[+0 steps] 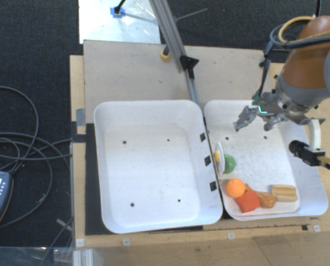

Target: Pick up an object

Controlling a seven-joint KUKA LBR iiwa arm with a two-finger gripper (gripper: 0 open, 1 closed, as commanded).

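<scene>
Lying near the front of the right bin (314,201), an orange ball (235,188) looks the easiest thing to pick up, and it serves as the landmark here. It appears to be a small, light toy, probably smooth plastic, so it should weigh little but may roll or slip out of a glancing pinch. The safest hold would be straight down across its widest part, one finger on each side.

A red block (247,201) sits just in front of the ball and to its right, touching or nearly touching it. An orange carrot-shaped piece (265,199) lies beyond that, and a tan bread-like roll (284,192) lies farther right. These close neighbours leave little room on the ball's right side. A green ball (228,164) rests behind the orange one, against the wall between the bins, with a yellow piece (217,156) beside it.

The gripper (257,121) hangs well behind the orange ball, over bare bin floor, with its fingers spread apart and nothing between them. The left bin (107,115) lies to the ball's left.
</scene>
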